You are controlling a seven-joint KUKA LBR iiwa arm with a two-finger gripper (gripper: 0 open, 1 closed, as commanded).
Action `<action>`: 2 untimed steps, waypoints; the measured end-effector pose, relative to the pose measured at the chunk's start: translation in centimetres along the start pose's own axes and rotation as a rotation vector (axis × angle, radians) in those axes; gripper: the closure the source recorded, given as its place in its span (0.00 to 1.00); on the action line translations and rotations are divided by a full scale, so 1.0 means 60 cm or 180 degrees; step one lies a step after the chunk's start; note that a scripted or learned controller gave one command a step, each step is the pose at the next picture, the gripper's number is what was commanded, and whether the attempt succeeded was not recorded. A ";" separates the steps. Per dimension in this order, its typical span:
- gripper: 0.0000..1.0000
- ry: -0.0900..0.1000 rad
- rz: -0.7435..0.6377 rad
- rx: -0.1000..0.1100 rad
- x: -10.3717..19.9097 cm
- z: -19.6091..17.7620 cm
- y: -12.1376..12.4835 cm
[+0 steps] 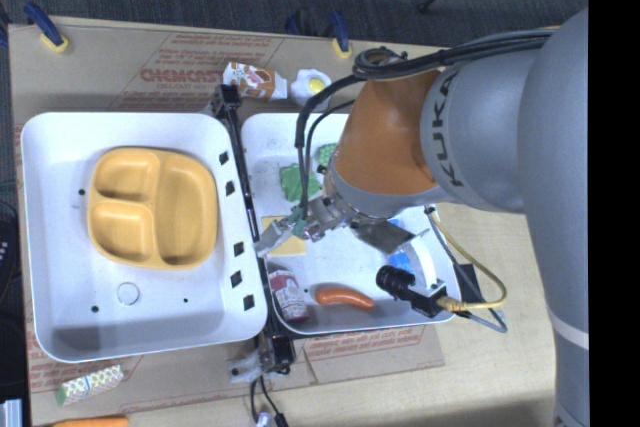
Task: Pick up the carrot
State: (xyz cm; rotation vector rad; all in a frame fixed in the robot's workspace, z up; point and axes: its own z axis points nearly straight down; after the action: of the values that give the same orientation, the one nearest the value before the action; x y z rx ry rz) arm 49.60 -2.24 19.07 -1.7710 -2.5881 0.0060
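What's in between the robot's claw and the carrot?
In the camera view, just bare white bin floor lies between the gripper and the carrot. A small can lies beside the carrot.

The surface (480,355) is tan with a flat sheet of brown cardboard (190,65) spread on it. Two white bins sit on the cardboard. The left bin (50,245) touches the right bin (262,140) along one side. Just behind the right bin lie a small brown packet (250,80) and a yellow and white toy (312,83). Blue clips (45,23) grip the far edge.
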 end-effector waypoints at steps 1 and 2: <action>0.00 -0.0012 0.0062 -0.0019 -0.111 -0.213 0.049; 0.00 -0.0003 0.0123 -0.0004 -0.069 -0.001 0.033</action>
State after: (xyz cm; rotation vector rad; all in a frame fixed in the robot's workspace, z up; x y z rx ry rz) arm 52.96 -5.37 19.09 -1.8218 -2.5545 0.0051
